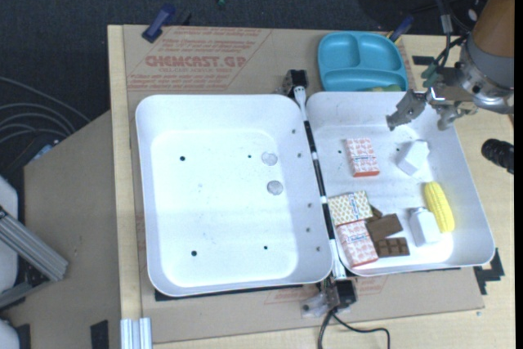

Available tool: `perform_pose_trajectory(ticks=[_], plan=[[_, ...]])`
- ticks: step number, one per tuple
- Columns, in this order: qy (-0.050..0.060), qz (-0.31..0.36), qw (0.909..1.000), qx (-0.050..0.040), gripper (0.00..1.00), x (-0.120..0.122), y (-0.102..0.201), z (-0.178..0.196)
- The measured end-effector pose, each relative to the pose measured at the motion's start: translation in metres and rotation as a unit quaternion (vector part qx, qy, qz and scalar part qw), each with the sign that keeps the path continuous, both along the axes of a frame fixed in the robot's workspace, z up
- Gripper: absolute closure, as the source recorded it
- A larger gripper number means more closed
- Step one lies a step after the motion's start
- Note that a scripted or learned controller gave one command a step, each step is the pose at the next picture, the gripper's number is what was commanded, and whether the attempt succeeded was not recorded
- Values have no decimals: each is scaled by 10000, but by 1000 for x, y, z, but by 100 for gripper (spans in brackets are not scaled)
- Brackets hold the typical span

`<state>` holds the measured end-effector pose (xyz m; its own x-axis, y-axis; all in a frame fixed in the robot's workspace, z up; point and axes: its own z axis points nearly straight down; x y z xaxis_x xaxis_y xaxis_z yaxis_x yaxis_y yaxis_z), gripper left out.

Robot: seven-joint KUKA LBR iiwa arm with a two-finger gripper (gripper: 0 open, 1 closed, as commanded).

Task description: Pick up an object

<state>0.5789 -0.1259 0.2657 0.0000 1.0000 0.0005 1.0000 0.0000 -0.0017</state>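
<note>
Nearest the camera, at the front edge of the surface (245, 315), a black cable and clamp sit just below the seam between the two bins. The left bin (155, 176) has only two small round discs (272, 173) near its right side. The right bin (470, 200) carries everything graspable: two patterned red-and-white packets (352, 228) at the front-left, touching a brown chocolate-bar piece (387, 234); a small white block (423, 226) just beside a toy corn cob (440, 206); a red-and-white box (361, 157) mid-bin; a white lump (413, 157) to its right, well apart from the rest.

Pincer (418, 109) hovers over the back of the right bin, above and just behind the white lump — fingers spread apart, one dark tip toward the left, one toward the right, nothing between them, touching nothing that I can see.

Handling, as judgement: all items look like light toy or foam pieces, none fragile. The white lump is nearest the pincer and isolated, so the easiest candidate — take it across its narrow sides; shape is irregular, may slip. The red-and-white box looks stiff with flat parallel faces, best grip across its short width. Corn cob is rounded, probably smooth plastic, could roll; grip mid-length. The front-left cluster is packed tight, little finger room.

Behind the bins, a blue divided plate (359, 57) rests on the surface, out of play.
</note>
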Motion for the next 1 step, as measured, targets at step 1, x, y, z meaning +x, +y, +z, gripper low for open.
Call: perform_pose_trajectory(ticks=[1], plan=[[10, 2, 10000, 3, 0, 28, 16, -148]])
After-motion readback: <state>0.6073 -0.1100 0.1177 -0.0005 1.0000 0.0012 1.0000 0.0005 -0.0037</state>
